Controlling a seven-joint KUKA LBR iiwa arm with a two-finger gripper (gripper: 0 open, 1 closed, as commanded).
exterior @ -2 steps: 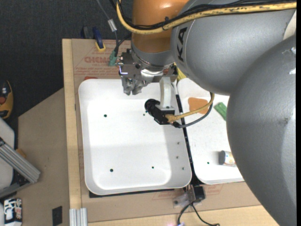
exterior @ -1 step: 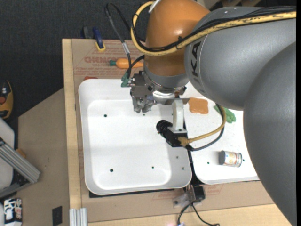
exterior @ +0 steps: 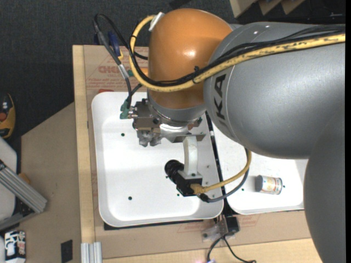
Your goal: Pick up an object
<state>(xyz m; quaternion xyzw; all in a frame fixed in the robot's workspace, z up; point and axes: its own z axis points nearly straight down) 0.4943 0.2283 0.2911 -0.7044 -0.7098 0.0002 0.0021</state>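
Left bin (exterior: 112,169) under the tool (exterior: 146,136); can (exterior: 269,184) in right bin (exterior: 274,203).

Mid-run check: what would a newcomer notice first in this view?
The grey arm with its orange band dominates, reaching in from the right. Its tool hangs over the left bin. A small can lies on its side in the right bin, apart from the tool.

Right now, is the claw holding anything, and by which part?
Cannot tell. The claw hangs over the left shallow white bin; the small silver can lies apart in the right bin.
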